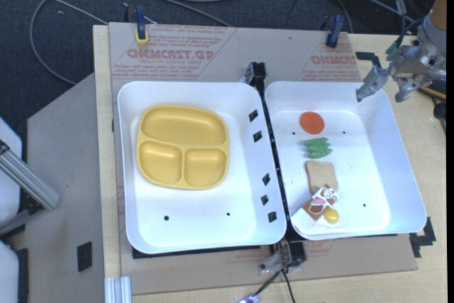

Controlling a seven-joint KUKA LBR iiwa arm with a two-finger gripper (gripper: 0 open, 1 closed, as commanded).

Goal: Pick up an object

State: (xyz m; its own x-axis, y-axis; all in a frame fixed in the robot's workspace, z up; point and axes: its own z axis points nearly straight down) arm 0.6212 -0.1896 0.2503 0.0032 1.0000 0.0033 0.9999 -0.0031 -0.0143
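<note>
Candidate objects lie in the right-hand shallow white plastic bin [397,152]: a round orange-red toy slice [311,122], a small green leafy toy piece [318,147], a tan toast-shaped slab [321,174], and a red, white and yellow toy cluster [323,207], ranged in a line from far to near. None is lifted; judged from this arrangement, the pick has yet to begin. The grey two-finger gripper [389,81] hangs over the bin's far right corner, fingers spread apart with nothing between them, well apart from every object. The left-hand shallow white bin [135,174] holds a yellow three-compartment plastic plate [183,146]. Nothing obstructs the approach.
</note>
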